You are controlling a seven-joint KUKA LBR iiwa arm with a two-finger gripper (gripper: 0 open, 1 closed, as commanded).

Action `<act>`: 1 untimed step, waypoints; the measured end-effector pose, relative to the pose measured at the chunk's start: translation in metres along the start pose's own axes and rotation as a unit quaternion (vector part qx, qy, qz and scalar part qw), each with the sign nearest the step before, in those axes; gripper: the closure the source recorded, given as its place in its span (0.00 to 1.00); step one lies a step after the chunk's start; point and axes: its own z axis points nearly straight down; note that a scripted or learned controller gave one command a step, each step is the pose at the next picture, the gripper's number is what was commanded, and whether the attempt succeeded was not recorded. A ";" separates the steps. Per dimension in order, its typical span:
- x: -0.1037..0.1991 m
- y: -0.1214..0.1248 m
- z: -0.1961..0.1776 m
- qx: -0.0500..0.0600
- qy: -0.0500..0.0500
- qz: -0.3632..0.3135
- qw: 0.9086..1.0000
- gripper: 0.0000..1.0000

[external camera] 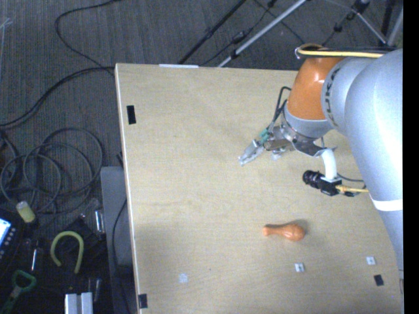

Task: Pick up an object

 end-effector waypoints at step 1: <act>-0.033 0.026 -0.058 -0.001 0.000 0.090 0.996 0.00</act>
